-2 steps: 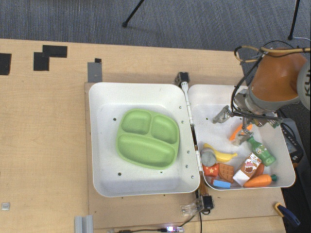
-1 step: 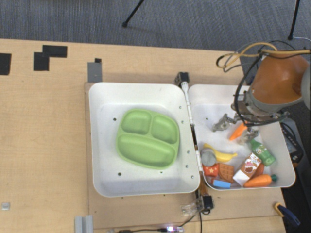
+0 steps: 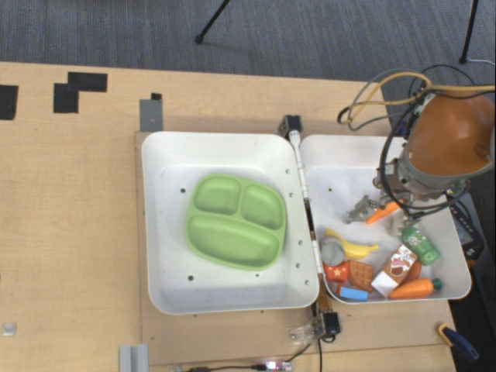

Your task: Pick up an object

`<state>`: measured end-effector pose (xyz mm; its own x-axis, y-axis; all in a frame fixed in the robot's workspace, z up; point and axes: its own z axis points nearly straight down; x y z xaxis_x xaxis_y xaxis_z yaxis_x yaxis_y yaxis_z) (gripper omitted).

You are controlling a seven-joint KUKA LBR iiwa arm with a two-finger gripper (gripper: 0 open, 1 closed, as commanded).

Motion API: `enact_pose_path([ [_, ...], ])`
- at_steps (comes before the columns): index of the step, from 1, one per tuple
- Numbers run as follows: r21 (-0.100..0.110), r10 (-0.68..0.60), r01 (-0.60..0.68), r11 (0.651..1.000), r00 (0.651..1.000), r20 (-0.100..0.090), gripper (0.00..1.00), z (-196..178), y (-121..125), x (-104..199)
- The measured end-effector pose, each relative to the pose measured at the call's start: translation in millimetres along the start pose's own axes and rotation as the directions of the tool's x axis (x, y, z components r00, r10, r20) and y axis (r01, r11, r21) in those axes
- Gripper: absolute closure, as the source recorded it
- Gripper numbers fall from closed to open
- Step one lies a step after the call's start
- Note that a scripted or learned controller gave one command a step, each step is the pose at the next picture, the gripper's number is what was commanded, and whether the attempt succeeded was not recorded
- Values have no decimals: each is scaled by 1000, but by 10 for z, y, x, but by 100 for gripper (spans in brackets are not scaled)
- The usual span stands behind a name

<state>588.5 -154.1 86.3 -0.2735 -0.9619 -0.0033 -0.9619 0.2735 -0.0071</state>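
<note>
In the right bin (image 3: 345,157), the gripper (image 3: 380,211) is clenched on an orange carrot-like piece (image 3: 382,212), with the banana (image 3: 353,246) at its 7 o'clock and the green divided plate (image 3: 235,221) at 9 o'clock.

divided plate (image 3: 235,221) in left bin (image 3: 167,285), toys heaped in right bin (image 3: 341,157)

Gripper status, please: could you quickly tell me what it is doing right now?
Gripper: in the right bin, shut on an orange piece.
</note>
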Motion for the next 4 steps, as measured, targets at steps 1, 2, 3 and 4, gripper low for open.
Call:
enact_pose_path([
  [1, 1, -82, 82, 997, 997, 0, 0, -4, 122, -30],
  [2, -2, -316, 316, 949, 949, 1, 0, 4, -56, 344],
  [3, 1, -475, 475, 880, 880, -1, 0, -12, 674, -21],
  [4, 6, -475, 475, 880, 880, -2, 100, -126, 656, -40],
])
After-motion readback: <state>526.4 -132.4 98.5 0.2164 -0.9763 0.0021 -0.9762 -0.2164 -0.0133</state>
